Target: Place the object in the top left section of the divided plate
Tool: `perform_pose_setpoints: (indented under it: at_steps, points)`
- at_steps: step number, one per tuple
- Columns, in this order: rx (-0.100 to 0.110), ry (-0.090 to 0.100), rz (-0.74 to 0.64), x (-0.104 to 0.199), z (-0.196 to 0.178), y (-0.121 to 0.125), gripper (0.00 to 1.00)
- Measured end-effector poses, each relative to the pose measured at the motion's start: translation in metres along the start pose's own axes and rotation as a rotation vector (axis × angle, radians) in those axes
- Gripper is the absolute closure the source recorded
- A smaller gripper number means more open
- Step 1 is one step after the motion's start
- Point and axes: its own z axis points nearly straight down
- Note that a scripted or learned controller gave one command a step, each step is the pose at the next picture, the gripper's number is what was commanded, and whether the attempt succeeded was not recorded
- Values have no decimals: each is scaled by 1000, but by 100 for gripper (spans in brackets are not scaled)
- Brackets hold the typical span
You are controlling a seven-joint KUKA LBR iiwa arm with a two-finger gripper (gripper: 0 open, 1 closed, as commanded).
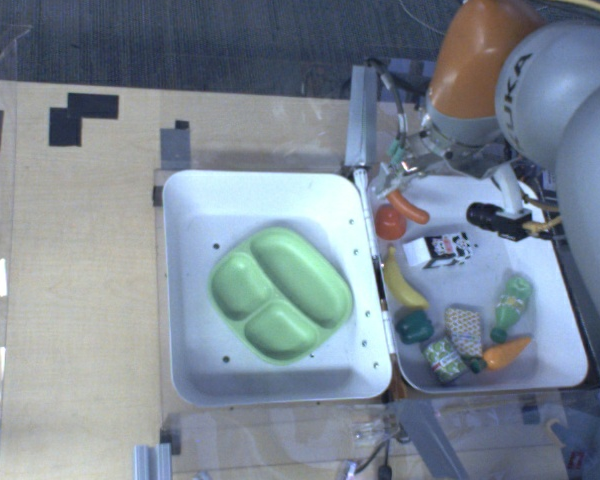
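- The hand (pixel 405 173) is seen low over the upper left corner of the right bin (pixel 560 363), just above a small orange-red piece (pixel 408 208) and a red ball-like object (pixel 389 223); whether anything is held cannot be told.
- The green divided plate (pixel 280 293) lies in the left bin (pixel 185 268), its sections bare, so the placing is judged not yet done.
- A grasp here could slip or catch the bin wall, since both objects sit tight against it.
- The wrong neighbour could be lifted, as the two touch.
- The hand's tips are blurred and partly covered by the wrist.
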Motion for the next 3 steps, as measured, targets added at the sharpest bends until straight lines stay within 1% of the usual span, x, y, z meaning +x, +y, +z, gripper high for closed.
perform_pose_setpoints:
  at_steps: [1,2,3]
  points:
    - [1,-1,-3,-28,-3,-82,100]
    - [-1,0,-97,92,-7,-23,100]
    - [1,2,-216,148,-5,49,100]
